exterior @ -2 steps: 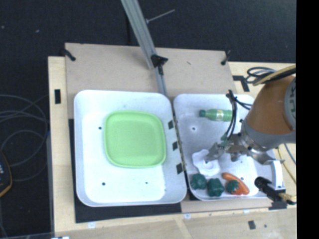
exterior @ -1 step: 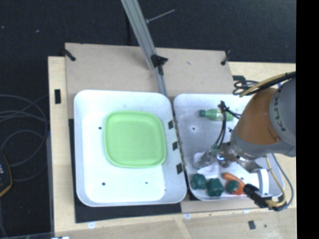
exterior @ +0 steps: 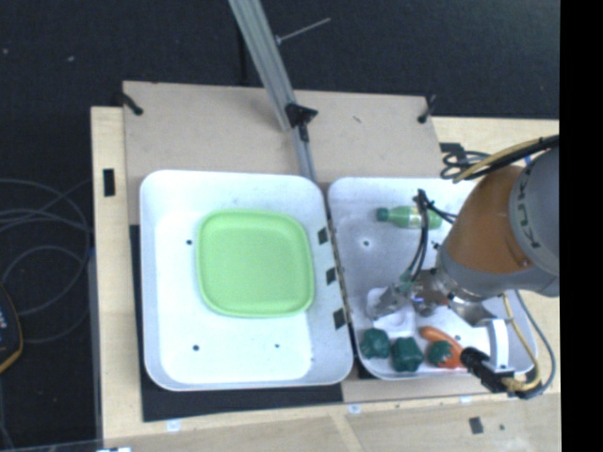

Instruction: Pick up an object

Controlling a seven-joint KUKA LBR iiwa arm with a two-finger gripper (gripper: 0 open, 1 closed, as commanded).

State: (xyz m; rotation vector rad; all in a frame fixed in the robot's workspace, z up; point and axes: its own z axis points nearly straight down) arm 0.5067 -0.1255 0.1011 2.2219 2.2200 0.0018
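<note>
Claw (exterior: 394, 301) hovers low in the right bin (exterior: 353, 205), can't tell its state; green blocks (exterior: 393, 348) sit just nearer.

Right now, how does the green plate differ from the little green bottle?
The green plate is large, flat and roughly square with rounded corners; the green bottle is small and slender, lying on its side. The plate sits in the left bin, the bottle in the right bin near its far edge. The plate is one pale green all over, while the bottle has a darker green end. Both are green and rest untouched.
</note>
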